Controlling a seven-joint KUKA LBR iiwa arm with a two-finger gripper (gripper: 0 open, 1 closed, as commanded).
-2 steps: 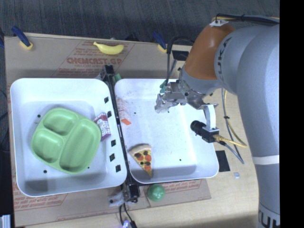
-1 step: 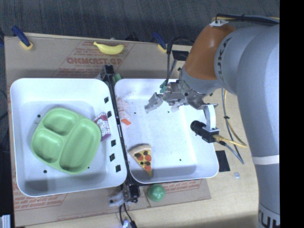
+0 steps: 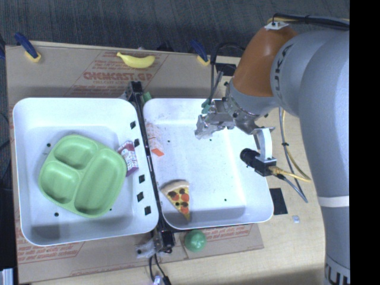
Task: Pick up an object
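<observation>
The tool (image 3: 205,129) hangs over the top part of the right bin (image 3: 237,209), and I cannot tell if it is apart or together (it is too small and blurry). The closest thing to grab looks like the pizza slice (image 3: 178,198). It lies near the bottom left corner of that same bin, down and a little left of the tool. Its long side runs toward the bottom right, with the point at that end.
</observation>
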